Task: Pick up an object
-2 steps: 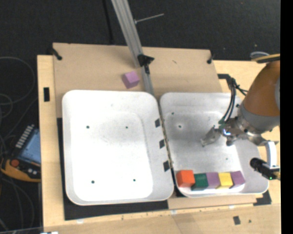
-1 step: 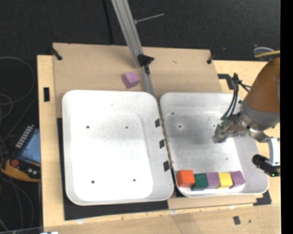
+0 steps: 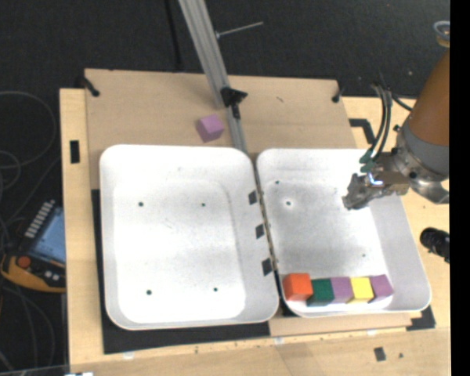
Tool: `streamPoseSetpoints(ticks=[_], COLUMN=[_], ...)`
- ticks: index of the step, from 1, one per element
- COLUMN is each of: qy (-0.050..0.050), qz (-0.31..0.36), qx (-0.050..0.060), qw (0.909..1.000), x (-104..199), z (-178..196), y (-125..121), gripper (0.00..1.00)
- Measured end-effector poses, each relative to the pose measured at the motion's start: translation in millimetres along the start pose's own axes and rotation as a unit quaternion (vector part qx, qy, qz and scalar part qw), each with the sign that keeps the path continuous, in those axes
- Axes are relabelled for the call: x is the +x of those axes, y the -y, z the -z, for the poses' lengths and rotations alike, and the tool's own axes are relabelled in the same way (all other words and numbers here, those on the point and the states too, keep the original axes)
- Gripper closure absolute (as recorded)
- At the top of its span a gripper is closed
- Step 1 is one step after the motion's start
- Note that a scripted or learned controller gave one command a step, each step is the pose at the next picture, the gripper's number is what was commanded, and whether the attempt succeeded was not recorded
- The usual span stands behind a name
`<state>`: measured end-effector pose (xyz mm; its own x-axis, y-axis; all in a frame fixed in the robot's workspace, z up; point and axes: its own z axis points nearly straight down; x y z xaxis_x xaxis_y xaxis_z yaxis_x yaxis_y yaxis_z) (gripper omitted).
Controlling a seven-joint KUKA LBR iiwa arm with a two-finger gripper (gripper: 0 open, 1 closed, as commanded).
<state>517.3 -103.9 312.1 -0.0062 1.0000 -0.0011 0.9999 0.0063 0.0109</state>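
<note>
A row of small blocks lies along the front edge of the right bin (image 3: 321,233): an orange block (image 3: 298,286), a green block (image 3: 321,291), a purple block (image 3: 341,289), a yellow block (image 3: 363,289) and another purple block (image 3: 381,286). My gripper (image 3: 359,195) hangs over the right bin's far right part, well behind the row. Nothing shows between its tips. A lone purple block (image 3: 210,128) rests on the bench behind the left bin (image 3: 180,233).
A slanted metal pole (image 3: 211,61) rises from the bench behind the seam between the bins. Cables and a handheld controller (image 3: 39,245) lie on the floor to the left. The wooden bench edge (image 3: 219,355) runs in front.
</note>
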Motion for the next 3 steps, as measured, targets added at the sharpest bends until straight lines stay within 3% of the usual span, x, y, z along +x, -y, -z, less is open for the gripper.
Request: streamPoseSetpoints(ticks=[1,2,3], qy=[-0.002,-0.001,-0.001], qz=[0.001,0.001,0.0], qx=[0.007,0.008,0.0], qw=[1.0,1.0,1.0], x=[83.1,159.0,194.9], z=[-61.5,-118.8,133.7], y=[31.7,14.6,-30.2], gripper=[1.0,1.0,1.0])
